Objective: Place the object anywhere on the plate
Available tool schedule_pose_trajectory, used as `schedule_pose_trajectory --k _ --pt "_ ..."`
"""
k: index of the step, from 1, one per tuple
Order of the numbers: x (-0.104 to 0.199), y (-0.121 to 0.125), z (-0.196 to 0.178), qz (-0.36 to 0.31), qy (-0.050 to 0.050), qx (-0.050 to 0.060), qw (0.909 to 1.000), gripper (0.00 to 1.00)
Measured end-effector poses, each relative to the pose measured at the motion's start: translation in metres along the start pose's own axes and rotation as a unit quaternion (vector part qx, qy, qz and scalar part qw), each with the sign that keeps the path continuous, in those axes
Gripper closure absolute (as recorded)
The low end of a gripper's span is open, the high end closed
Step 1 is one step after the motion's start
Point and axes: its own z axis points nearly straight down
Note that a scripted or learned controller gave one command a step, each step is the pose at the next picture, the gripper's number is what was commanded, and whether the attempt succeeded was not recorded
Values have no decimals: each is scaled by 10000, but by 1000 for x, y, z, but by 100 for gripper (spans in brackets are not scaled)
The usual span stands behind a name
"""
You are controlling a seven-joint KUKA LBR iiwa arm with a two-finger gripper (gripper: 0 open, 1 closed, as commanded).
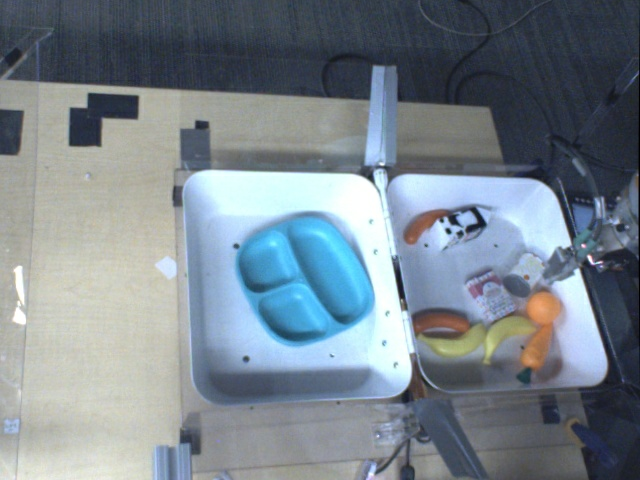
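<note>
A blue plate (pixel 303 277) with three compartments lies in the left bin (pixel 215 368). The right bin (pixel 580 368) holds the loose objects: an orange ball (pixel 544 308), a carrot (pixel 534 352), a yellow banana (pixel 480 340), a hot dog (pixel 440 321), a red and white packet (pixel 486 290), a black and white cow toy (pixel 462 225) and an orange sausage shape (pixel 421 224). My gripper (pixel 560 261) reaches in low over the right bin's right side, just above and right of the orange ball. I see nothing held in it.
A metal post (pixel 382 118) stands behind the seam between the bins. Cables (pixel 470 18) lie on the dark floor at the back. Black markers (pixel 100 116) sit on the wooden bench to the left.
</note>
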Motion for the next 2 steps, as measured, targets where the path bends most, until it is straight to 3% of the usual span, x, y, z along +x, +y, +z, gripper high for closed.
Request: schedule_pose_trajectory --k 1,2 --pt "56 65 84 -548 14 18 9985 100" --pt "130 120 88 -486 15 11 9988 100"
